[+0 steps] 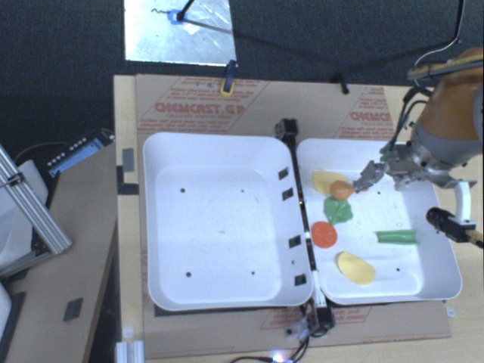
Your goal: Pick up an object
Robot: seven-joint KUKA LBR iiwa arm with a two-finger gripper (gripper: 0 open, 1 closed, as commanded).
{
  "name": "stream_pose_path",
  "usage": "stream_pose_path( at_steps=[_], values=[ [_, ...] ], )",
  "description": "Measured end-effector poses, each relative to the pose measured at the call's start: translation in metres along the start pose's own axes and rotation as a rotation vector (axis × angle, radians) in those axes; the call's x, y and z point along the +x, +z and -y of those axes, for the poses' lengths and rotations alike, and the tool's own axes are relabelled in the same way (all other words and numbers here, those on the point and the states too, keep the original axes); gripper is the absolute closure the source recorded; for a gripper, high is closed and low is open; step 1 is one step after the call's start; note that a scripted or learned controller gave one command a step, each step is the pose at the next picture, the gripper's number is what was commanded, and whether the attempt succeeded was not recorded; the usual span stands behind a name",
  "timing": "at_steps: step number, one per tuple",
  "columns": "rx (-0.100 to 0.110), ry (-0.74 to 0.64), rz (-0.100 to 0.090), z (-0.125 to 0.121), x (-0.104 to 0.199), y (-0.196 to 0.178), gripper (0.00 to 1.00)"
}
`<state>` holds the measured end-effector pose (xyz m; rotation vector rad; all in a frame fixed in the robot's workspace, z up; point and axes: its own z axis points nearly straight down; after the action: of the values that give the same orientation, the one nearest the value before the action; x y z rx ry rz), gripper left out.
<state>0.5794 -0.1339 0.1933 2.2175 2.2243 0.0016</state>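
The right bin (435,278) holds several small things. A pale yellow piece (325,180) lies near its left wall, with a small orange-brown ball (341,190) against it. Below them are a green leafy piece (338,210), a red disc (324,235) and a yellow oval piece (355,268). A long green piece (396,237) lies toward the right. My gripper (368,177) reaches in from the right, low over the bin, its tip just right of the orange-brown ball. I see nothing held in it.
The left bin (159,278) sits beside the right one, with a black-clipped divider (299,210) between them. A shiny metal sheet (180,21) lies beyond the bench at the back. A yellow clamp (227,88) sits at the board's far edge.
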Motion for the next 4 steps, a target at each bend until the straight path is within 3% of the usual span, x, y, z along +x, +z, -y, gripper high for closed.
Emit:
stream_pose_path(
  at_steps=[1,2,3,4],
  values=[
    [0.006,-0.006,-0.003,-0.027,0.054,0.097,0.0],
    [-0.002,-0.001,0.0,-0.028,0.049,0.08,1.0],
    [-0.023,-0.005,0.003,-0.094,0.062,-0.096,1.0],
    [-0.015,-0.003,0.003,-0.091,0.049,-0.199,1.0]
  ],
)
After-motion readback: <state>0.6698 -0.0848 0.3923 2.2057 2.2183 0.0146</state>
